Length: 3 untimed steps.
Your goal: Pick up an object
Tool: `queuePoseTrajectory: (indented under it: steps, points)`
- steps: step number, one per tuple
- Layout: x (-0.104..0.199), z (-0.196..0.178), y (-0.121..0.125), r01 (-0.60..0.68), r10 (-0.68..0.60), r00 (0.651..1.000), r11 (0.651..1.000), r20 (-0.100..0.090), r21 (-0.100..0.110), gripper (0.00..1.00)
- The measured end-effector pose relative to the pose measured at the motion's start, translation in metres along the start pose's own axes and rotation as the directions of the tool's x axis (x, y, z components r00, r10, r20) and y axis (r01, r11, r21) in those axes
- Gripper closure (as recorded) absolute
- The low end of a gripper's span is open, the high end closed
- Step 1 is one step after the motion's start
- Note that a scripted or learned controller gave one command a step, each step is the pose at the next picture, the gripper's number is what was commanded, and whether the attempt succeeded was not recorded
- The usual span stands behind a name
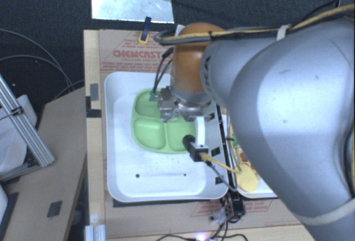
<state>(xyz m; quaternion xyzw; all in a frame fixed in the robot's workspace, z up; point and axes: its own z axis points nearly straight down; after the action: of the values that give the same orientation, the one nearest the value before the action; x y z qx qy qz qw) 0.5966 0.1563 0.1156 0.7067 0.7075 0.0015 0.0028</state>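
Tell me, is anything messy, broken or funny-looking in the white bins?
Nothing looks spilled or broken. The light green plastic divided tray lies flat in the left white bin, under the grey arm's tool. Something yellow lies in the right bin, mostly hidden by the arm.

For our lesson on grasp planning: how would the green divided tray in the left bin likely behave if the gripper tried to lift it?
The green tray looks like moulded plastic, so probably stiff and light. Its shallow, flat shape suggests it would slide on the white bin rather than tip or roll. Its glossy surface may be slippery.
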Motion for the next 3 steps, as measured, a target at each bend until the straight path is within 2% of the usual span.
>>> queuePoseTrajectory:
  steps: [1, 2, 3]
  points:
    - [0.035, -0.254, 0.003, 0.006, -0.006, 1.000, 1.000, -0.009, -0.014, 1.00]
    - [0.080, -0.212, 0.016, 0.006, -0.006, 1.000, 1.000, -0.003, 0.006, 1.00]
    - [0.076, -0.118, 0.074, -0.001, 0.001, 1.000, 1.000, 0.000, 0.008, 1.00]
